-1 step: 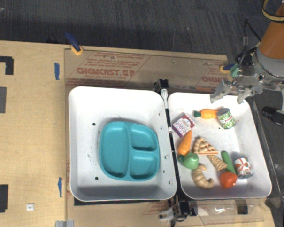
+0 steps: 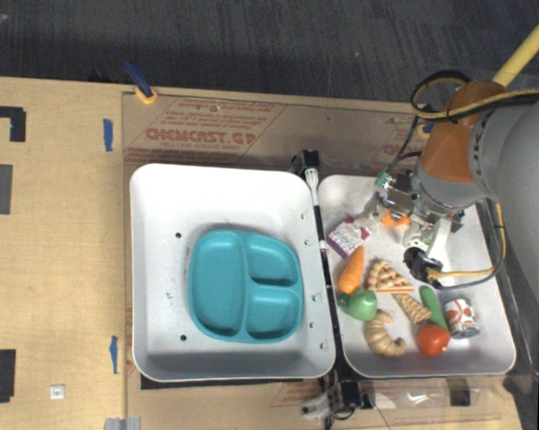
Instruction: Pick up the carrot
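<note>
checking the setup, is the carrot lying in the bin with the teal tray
No, the carrot lies in the right bin among other toy food, while the teal tray sits in the left bin.

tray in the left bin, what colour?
Teal tray, plain, no pattern; camera view shows it.

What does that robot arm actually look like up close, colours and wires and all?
The arm is a thick, rounded grey tube with a bright orange band above the wrist. Dark cables loop over that band, and a yellowish wire trails out near the gripper, a small cluster of metal and black parts with white finger pieces.
</note>
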You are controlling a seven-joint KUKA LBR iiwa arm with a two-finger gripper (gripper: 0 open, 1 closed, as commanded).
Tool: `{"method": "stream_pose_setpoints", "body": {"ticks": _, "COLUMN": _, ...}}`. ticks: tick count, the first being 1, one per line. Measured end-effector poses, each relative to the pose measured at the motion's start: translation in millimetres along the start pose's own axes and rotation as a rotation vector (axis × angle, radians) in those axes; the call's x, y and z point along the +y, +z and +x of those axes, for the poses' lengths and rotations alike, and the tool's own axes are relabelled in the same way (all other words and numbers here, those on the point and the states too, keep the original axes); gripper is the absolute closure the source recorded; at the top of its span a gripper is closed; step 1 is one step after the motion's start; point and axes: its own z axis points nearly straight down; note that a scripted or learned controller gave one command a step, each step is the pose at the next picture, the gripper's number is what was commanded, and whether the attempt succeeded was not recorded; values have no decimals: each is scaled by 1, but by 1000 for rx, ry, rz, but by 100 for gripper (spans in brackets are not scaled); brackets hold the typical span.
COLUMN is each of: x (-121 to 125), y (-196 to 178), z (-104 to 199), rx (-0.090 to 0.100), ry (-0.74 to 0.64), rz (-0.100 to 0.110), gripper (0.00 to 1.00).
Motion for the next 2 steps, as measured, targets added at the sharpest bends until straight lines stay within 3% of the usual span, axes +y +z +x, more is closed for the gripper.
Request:
{"method": "stream_pose_setpoints", "body": {"ticks": 1, "x": 3, "y": -13, "z": 3, "rx": 6, "ry": 0, "rz": -8, "gripper": 100}}
{"method": "stream_pose_setpoints", "body": {"ticks": 2, "x": 2, "y": -11, "z": 3, "rx": 5, "ry": 1, "rz": -6, "gripper": 0}}
